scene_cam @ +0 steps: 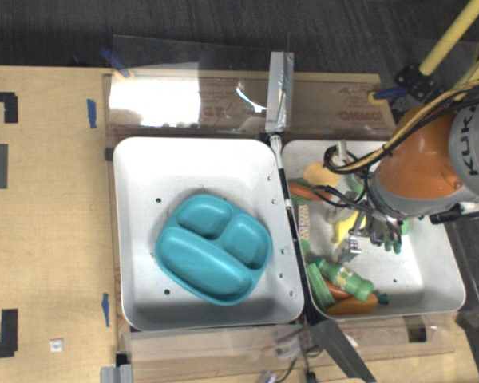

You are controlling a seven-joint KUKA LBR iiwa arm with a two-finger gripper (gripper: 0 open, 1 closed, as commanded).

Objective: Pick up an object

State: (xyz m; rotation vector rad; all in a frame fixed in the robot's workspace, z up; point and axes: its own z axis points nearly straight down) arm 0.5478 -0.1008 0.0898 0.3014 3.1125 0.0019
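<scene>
The right bin point(439, 282) holds a pile of small toys along its left side. A yellow piece point(319, 174) lies at the top, with a red-orange strip point(303, 191) below it. Further down are another yellow piece point(340, 228), a green bottle point(345, 277) and an orange carrot-like piece point(354, 301) near the front wall. My gripper point(354, 244) hangs low in this bin, just right of the lower yellow piece and above the green bottle. The orange wrist band point(419, 166) and cables hide part of the pile.
The left bin point(144, 174) holds a teal divided plate point(214, 247). A metal divider point(279, 94) stands behind the wall between the bins. Bare floor of the right bin lies to the right of the gripper. Cardboard covers the bench point(40, 214) on the left.
</scene>
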